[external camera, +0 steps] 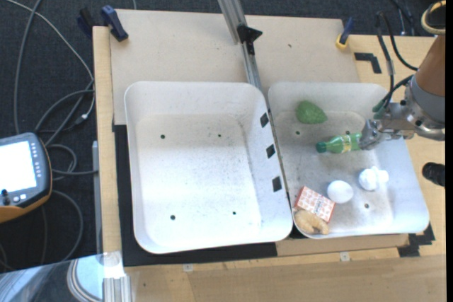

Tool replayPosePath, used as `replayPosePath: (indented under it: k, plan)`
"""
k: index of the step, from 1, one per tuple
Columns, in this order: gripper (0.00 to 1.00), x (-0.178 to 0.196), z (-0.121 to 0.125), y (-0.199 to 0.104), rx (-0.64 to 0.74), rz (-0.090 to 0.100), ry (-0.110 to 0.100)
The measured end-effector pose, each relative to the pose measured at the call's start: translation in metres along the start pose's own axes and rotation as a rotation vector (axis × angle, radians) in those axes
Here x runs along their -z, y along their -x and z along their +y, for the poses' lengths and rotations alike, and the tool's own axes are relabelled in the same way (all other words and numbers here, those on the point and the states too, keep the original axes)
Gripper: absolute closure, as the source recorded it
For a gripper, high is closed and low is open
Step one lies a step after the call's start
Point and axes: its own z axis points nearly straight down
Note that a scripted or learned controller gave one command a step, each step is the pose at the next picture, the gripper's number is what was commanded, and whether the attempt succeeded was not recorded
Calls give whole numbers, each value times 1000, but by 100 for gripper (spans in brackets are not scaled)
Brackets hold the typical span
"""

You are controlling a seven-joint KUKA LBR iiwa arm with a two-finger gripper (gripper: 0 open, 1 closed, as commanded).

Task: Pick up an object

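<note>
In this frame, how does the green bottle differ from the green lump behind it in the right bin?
The green bottle is long and narrow, lying on its side; the green lump is a squat, rounded blob. The bottle is bright, shiny green with a yellowish midsection; the lump is duller, uniform green. The bottle's right end meets the gripper, while the lump lies alone, apart from it. Both lie in the right bin.
</note>
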Motion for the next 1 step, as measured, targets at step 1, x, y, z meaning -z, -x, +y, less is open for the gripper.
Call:
replayPosePath:
  k: [1]
  plan:
    - [100,15,-2,-53,5,4,-3]
